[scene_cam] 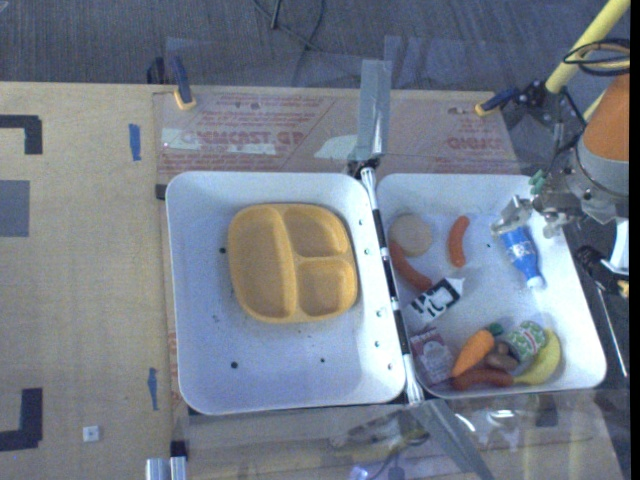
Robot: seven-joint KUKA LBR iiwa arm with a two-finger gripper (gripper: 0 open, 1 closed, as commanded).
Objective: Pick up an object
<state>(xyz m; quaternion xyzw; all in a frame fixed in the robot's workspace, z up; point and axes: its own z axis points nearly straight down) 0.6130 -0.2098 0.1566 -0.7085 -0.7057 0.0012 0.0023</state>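
Gripper (pixel 528 211) sits at the blue tube (pixel 521 252) in the right bin (pixel 585 308); finger state unclear; nothing lifted yet.

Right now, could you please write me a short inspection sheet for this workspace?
Surface: wooden bench with two white bins side by side.
Job's things: right bin holds a blue tube, sausages, carrot, banana, round bun.
Clutter: yellow divided tray in left bin.
Hand: hand above the blue tube; finger state unclear.
Cables: black loop on floor behind.
Surroundings: grey carpet; cardboard behind bins.
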